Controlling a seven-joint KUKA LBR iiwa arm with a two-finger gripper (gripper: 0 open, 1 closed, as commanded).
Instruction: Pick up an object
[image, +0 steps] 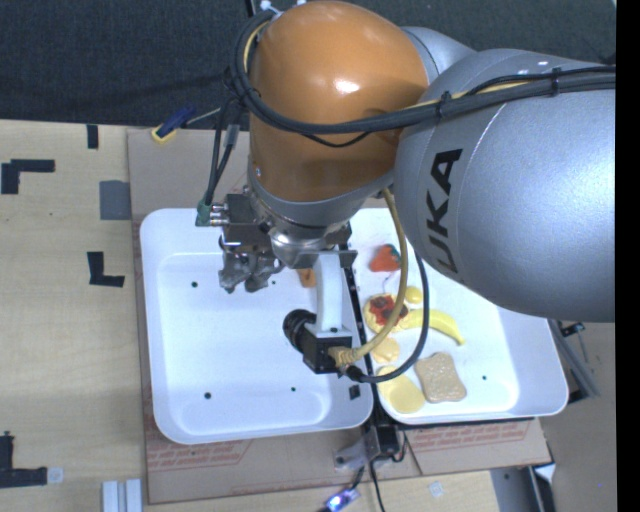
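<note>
Lying in the right bin (520, 395), the objects to pick are gathering along its inner side: a yellow banana (437, 322) is resting just beside a slice of bread (441, 379), which is sitting toward the bin's near edge. A pale yellow round piece (404, 397) is lying against the bread on the side facing the left bin (200, 340). Farther back from the bread, a red and yellow item (380, 310) is sitting close to the banana, and a small orange-red piece (386, 259) is lying beyond it, near the far wall. The jaws (246, 278) are hanging over the left bin, well apart from the bread, above bare white floor; whether they are parted or closed cannot be told, and nothing is showing between them. A white and black unit (330, 320) on the wrist is reaching down toward the wall shared by the bins. The arm's orange band (335, 90) is looming over the far edges, and both bins are resting on the tabletop (60, 340).
</note>
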